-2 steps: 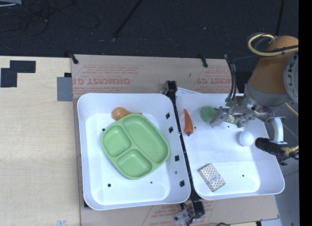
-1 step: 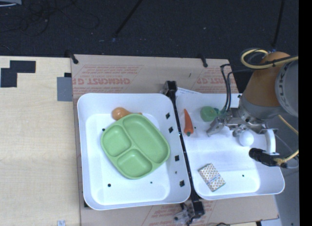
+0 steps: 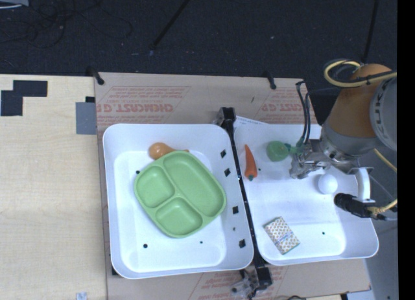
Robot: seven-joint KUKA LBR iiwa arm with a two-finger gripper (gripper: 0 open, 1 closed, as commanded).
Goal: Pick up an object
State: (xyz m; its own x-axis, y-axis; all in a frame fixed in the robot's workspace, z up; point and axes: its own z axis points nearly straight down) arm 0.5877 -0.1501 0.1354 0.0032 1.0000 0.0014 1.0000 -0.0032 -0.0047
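Note:
My gripper (image 3: pixel 302 166) hangs low over the back of the right bin (image 3: pixel 324 243), with the arm reaching in from the right. Just left of it lies a small green object (image 3: pixel 277 151), close to the gripper but apart from it as far as I can see. A white ball (image 3: pixel 326 183) rests right of the gripper, beneath the wrist. An orange carrot (image 3: pixel 249 162) lies along the bin's left wall. A small patterned box (image 3: pixel 281 234) sits near the front.
The left bin (image 3: pixel 130 240) holds a green divided plate (image 3: pixel 179 193) with an orange object (image 3: pixel 159 150) tucked behind it. A black divider (image 3: pixel 236 182) runs between the two bins. Brown cardboard (image 3: pixel 162 101) lies under both.

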